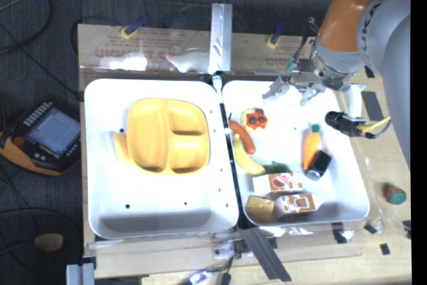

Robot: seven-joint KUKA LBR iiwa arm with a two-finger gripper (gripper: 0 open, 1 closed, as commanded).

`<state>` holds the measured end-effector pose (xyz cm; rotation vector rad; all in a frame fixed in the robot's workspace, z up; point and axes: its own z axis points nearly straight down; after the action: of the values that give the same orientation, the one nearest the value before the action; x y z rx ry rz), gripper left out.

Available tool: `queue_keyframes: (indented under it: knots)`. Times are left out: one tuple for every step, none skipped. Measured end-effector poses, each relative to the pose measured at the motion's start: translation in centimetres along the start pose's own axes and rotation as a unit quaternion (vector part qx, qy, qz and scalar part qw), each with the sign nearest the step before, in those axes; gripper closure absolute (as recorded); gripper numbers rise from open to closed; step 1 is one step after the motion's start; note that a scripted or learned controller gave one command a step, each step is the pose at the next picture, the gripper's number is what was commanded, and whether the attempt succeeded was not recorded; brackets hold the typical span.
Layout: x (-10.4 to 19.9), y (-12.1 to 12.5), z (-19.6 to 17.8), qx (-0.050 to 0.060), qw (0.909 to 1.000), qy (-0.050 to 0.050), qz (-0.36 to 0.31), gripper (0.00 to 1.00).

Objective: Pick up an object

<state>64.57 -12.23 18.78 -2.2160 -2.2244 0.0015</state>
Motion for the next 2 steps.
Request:
queue_keyframes:
  knots:
    - [2.15, -1.07, 9.44, -0.001, 1.0000, 0.000, -0.007, 0.00]
    - [2.20, -1.11, 8.60, 0.000, 1.0000, 0.001, -0.007, 1.00]
